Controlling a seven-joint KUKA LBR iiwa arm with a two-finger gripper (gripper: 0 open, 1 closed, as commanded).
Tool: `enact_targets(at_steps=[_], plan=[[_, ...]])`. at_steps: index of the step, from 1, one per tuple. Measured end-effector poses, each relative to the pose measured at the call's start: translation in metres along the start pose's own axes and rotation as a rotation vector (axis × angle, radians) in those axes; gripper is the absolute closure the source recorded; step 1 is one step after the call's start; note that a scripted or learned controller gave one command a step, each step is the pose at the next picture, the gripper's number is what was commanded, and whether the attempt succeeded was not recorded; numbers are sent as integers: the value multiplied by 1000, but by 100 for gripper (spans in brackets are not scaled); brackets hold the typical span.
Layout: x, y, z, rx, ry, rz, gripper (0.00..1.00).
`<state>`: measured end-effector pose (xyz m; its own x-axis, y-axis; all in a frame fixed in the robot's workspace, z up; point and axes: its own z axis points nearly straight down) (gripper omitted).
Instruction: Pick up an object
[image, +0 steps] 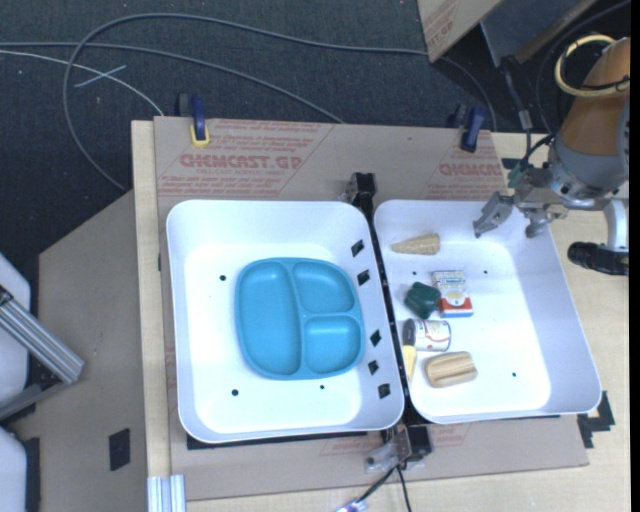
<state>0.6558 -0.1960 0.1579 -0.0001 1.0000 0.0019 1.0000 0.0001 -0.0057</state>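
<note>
From the camera above the bench, the arm (592, 120) comes in at the upper right, its orange band showing above the grey wrist, tilted down toward the far right corner of the right bin (545, 300). The gripper (512, 218) hangs over that bin's upper right area, its two fingers (487, 219) spread apart with nothing between them. It sits well apart from every object below.

Now the count. Two white bins, side by side. The left bin (200, 300) holds one blue divided plate (298, 317) with three compartments, lying flat near the middle.

In the right bin, five things, all clustered toward its left half. One pale cone-shaped piece (416, 243) lies alone near the top. Below it, one dark green block (421, 298) sits just beside one small red-and-white packet (452, 293). Lower down, one small can (431, 333) lies on its side, near the bins' shared edge. Just below that, one tan bread-like roll (450, 369) rests closest to the near rim.

Two clamps (200, 121) grip the far edge of the board under the bins.
</note>
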Motion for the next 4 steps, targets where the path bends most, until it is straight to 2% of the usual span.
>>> enact_targets(at_steps=[1, 2, 3, 4], plan=[[11, -2, 52, 1, 1, -1, 0], [10, 0, 36, -8, -2, -2, 100], [19, 7, -16, -13, -3, -2, 100], [15, -1, -70, -14, -4, 0, 100]])
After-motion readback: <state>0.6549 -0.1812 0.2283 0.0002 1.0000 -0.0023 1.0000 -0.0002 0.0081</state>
